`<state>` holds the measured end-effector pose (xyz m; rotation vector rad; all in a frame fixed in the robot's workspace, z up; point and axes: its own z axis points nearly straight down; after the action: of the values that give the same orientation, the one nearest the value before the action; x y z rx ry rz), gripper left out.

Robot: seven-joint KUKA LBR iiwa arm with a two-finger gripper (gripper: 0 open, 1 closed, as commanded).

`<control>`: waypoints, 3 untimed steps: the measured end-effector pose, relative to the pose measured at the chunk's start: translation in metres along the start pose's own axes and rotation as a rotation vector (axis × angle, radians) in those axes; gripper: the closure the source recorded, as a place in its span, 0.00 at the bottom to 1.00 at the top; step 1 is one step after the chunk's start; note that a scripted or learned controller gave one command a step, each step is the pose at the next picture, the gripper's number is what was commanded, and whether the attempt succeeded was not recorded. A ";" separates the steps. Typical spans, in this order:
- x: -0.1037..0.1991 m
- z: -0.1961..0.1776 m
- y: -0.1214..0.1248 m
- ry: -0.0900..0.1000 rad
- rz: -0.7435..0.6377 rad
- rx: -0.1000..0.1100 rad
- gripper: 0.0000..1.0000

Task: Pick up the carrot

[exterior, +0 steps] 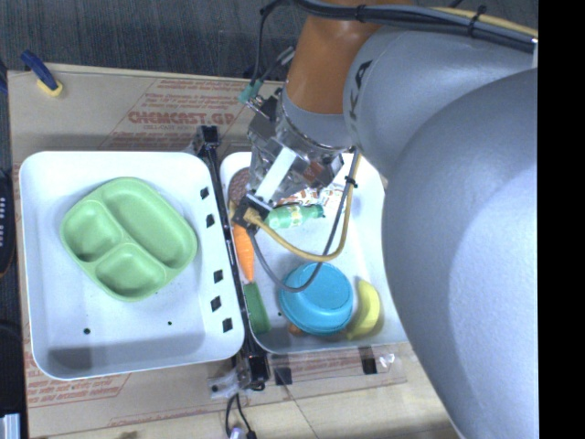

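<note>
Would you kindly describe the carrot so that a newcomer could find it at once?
Look in the white bin on the view's right, the one holding the blue bowl. The carrot lies along that bin's left wall, up and left of the bowl. It is the only slim orange thing there; the green piece sits just below it.

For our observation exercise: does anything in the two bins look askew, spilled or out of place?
Nothing spilled or broken. The green plate sits at a slant in the left bin, and the carrot lies tight against the left wall of the right bin.
</note>
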<state>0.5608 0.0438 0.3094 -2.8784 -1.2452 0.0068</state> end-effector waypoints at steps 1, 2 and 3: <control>0.000 -0.008 -0.002 -0.010 -0.016 0.009 1.00; 0.102 0.018 0.006 -0.005 -0.174 0.003 1.00; 0.135 -0.009 -0.040 -0.002 -0.124 0.001 1.00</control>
<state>0.6243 0.1692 0.3186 -2.7951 -1.4217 0.0102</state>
